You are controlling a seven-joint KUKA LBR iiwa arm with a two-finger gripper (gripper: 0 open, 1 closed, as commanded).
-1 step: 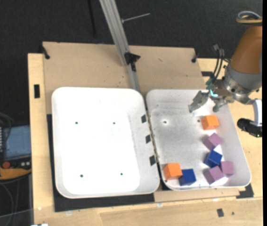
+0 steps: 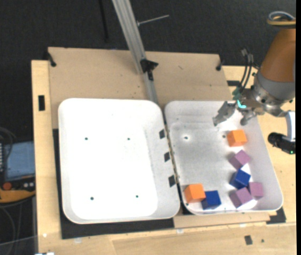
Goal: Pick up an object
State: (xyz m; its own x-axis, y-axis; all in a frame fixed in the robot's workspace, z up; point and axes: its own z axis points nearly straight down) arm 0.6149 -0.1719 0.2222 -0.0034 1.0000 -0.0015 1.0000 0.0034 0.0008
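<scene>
- The bench (image 2: 118, 70) was pale wood on a dark floor, and it carried the left bin (image 2: 65, 158) and the right bin (image 2: 192, 126) side by side.
- We saw the gripper (image 2: 234, 115) over the far part of the right bin, its fingers apart with nothing between them.
- The nearest orange cube (image 2: 237, 137) lay just beside it, standing free of the others.
- We judged this cube the best choice: lower straight down, then close on two flat faces.
- The purple cubes (image 2: 241, 158) and the blue cube (image 2: 241, 178) sat crowded near the right wall, leaving little room for fingers.
- The middle of the right bin offered open room.
</scene>
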